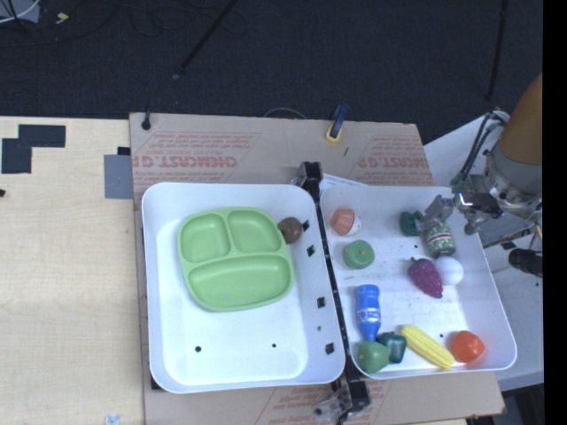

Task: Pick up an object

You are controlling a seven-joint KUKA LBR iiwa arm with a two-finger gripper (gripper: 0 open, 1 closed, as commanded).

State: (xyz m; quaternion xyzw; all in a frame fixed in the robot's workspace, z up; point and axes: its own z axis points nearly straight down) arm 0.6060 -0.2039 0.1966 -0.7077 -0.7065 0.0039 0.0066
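Camera view: small jar [437,238] between gripper [446,212] fingers

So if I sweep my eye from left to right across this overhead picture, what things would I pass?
Green divided plate → small brown ball → blue bottle → purple grapes → orange-red fruit → the arm's end effector sits above the right bin's far right side.

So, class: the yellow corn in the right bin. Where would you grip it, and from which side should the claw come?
Grip the corn across its middle, coming straight down from above. It lies flat and slanted on the bin floor, so its narrow width suits a two-finger claw. Turn the fingers across its length. The green pepper crowds its upper-left end and the tomato sits near its lower-right end, so mid-body probably leaves most room.
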